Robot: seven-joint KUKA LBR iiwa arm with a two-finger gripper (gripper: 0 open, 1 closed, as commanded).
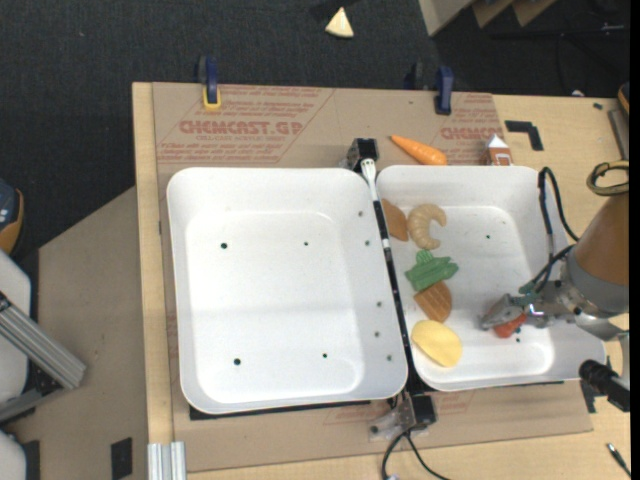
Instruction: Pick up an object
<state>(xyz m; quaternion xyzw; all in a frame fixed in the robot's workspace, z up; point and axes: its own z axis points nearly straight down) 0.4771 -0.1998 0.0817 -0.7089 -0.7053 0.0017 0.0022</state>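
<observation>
A small red thing (510,325) lay in the right bin (500,363), near the worktop's front right corner. The hand (505,316) was low over it, right at it. I could not tell if the hand was apart or together, or if it had the red thing. It looked like the grabbing step. Next, the hand would need a firm grip, then a straight lift. A yellow lemon (437,344), an orange carrot with green leaves (433,286) and a pale shrimp (428,224) lay near the middle wall.
</observation>
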